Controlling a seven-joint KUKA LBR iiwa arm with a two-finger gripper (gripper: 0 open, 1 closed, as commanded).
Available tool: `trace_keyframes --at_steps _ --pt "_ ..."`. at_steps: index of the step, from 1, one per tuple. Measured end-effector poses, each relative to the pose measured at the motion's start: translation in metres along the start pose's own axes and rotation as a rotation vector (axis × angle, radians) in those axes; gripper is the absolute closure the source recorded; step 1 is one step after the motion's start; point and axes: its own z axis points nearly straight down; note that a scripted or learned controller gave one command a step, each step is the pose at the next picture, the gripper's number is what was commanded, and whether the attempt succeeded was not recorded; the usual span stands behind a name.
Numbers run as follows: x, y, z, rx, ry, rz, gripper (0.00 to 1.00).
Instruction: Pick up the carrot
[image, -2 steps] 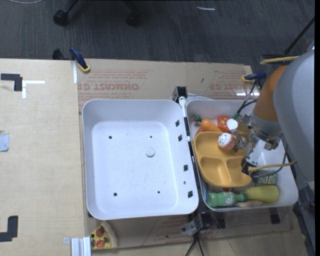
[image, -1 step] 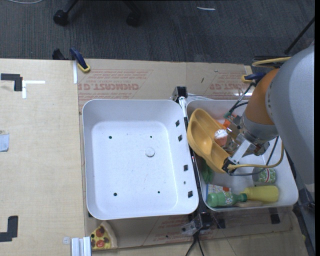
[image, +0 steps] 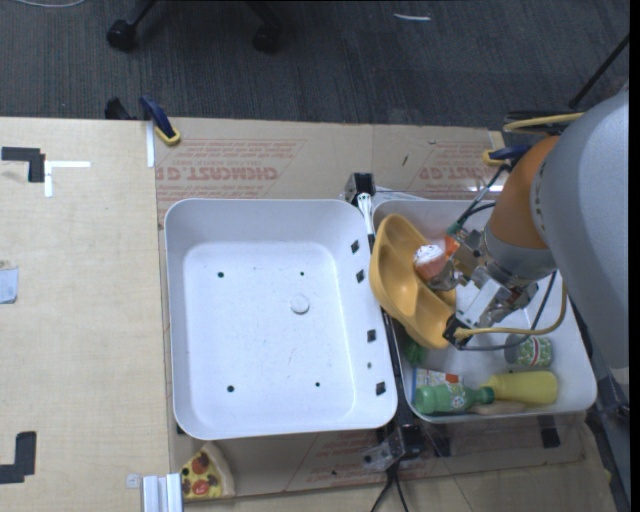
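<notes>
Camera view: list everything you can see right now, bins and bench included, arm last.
left bin: 1, white, centre of view
right bin: 1, white, beside the left bin, under the arm
bowl: 1, yellow, tilted on the right bin's left wall
carrot: 1, orange and white, small, in the bowl by the gripper; identity uncertain
green bottle: 1, green, lying in the right bin's near end
yellow bottle: 1, yellow, lying next to the green bottle
cup: 1, green and white, right bin, behind the yellow bottle
pizza slice: 1, yellow and red, on the bench below the left bin
clamp: 1, blue and yellow, bench's far edge
arm: 1, grey with orange band, from the right
gripper: 1, over the right bin by the bowl
</notes>
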Motion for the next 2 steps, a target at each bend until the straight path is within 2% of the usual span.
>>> trace_keyframes --at_steps 1,2 --pt "-0.05 -0.047 -0.001 -0.002 0.006 0.02 0.0" --pt "-0.012 -0.113 -0.099 0.001 0.005 0.337 0.0"
